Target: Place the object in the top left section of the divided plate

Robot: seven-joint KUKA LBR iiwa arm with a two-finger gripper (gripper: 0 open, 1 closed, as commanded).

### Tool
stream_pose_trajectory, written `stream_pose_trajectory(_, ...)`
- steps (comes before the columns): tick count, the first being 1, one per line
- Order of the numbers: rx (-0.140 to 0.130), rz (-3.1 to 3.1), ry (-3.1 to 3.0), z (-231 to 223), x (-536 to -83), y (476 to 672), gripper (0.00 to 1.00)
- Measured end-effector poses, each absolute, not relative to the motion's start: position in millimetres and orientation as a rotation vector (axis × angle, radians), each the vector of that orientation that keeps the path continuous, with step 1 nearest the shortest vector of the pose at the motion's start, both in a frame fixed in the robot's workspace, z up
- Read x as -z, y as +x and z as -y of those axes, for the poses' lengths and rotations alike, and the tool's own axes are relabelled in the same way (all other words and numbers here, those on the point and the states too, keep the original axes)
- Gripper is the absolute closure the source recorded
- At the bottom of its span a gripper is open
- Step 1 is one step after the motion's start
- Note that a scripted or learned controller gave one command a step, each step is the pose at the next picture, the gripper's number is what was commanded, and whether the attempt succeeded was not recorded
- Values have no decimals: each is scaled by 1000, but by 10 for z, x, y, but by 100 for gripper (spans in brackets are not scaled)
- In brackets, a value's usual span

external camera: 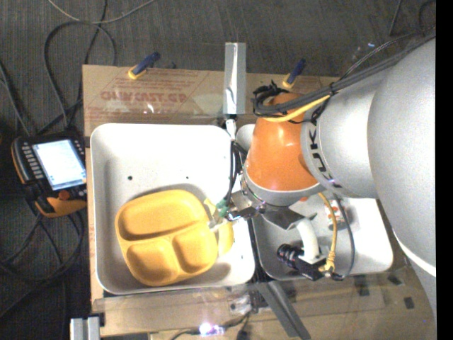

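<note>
One grey arm takes up the right side of the view. Its orange band hangs over the gap between the two bins. The surface beneath is covered with brown cardboard, held at its far edge by two blue clamps.

The left bin is a shallow white tray with rounded corners, on the left half of the surface. The right bin is mostly hidden under the arm, with only part of its floor and its near edge showing.

The plate lies in the near half of the left bin, towards that bin's near-right corner. It is yellow, matte and roughly square with rounded corners, and it sits turned slightly askew. Raised ridges divide it into three sections: one wide section across the far side and two smaller ones side by side along the near side.

A pendant with a lit screen lies off the surface's left edge, among cables on the dark floor.

The hand is at the plate's right rim, just inside the left bin's right wall. I cannot tell whether it is apart or together.

A pale yellow object shows just below the hand, between the plate's right rim and the bin wall. Its shape is too hidden to make out, and I cannot tell whether the hand grips it.
</note>
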State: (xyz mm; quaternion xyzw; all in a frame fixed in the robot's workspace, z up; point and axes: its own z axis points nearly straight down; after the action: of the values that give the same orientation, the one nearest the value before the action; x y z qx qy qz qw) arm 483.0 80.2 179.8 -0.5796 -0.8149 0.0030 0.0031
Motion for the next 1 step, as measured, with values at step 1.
stream_pose_trajectory(1,-10,2521,-1865,-766,-1846,4832,100)
